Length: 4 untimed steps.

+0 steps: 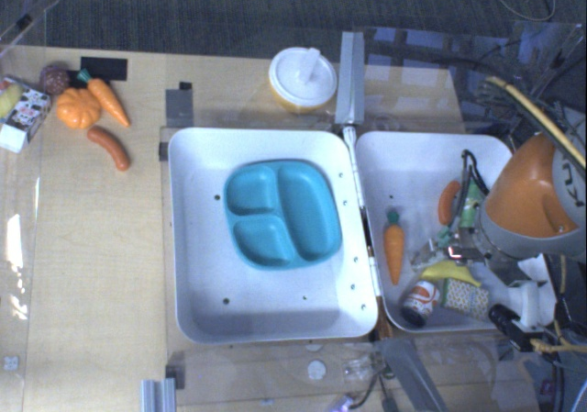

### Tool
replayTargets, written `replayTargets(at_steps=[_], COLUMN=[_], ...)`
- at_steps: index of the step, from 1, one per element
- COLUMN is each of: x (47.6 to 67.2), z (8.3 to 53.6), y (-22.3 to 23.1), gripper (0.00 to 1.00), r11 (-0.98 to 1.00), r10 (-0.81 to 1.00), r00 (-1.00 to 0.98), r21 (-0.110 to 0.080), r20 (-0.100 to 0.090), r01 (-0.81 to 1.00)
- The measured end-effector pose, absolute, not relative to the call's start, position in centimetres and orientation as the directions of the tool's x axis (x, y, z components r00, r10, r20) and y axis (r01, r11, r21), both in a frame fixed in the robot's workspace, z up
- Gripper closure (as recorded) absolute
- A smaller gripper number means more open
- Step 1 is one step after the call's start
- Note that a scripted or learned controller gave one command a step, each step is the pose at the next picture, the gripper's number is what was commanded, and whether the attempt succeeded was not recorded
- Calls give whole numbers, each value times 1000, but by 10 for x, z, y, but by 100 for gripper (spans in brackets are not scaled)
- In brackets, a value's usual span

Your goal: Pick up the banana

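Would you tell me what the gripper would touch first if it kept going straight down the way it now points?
Most likely the banana, which lies right under the gripper in the right bin; depth is hard to judge from above.

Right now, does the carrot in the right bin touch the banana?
Apart. The camera view shows bare white bin floor between the carrot and the banana, which lies further right beside the can.

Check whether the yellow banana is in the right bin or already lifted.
In the bin: the yellow banana lies on the right white bin floor beside the gripper.
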<state>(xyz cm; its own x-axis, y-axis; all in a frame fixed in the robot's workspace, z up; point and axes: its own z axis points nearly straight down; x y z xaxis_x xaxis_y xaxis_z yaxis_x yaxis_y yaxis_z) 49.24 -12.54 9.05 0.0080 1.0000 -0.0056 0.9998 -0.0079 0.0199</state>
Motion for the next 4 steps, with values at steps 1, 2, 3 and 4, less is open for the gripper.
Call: replayTargets(at_steps=[1, 2, 3, 4], x=[495, 495, 491, 492], z=[103, 103, 101, 90], y=[-126, -126, -178, -151], gripper=[100, 0, 0, 0], r11=[-6, -6, -18, -143], r10=[1000, 1000, 1000, 990], r00=[7, 7, 18, 143], r21=[29, 29, 0, 16], r20=[-10, -10, 17, -2], r01=[1000, 1000, 1000, 990])
